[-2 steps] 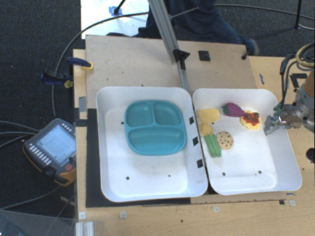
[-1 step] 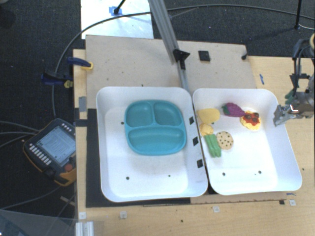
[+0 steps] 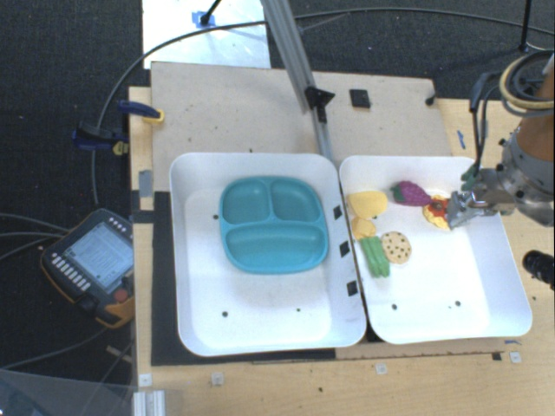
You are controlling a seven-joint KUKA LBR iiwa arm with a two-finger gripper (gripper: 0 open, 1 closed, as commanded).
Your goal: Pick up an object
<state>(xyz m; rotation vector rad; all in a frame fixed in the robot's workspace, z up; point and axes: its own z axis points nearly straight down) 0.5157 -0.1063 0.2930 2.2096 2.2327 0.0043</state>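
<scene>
I see the gripper [image 3: 453,211] low in the right bin [image 3: 451,310], touching a red-and-yellow toy [image 3: 436,212]; I cannot tell its opening. From the toy, a purple piece [image 3: 410,193] lies at ten o'clock. The left bin [image 3: 199,302] holds a teal divided plate [image 3: 273,225]. The right bin's lower half is bare.

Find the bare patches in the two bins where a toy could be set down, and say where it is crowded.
Free: the right bin's near half, below the cookie; the left bin's floor below the blue divided plate. Crowded: the right bin's far half, where yellow pieces, the green piece, the purple toy and the gripper cluster.
</scene>
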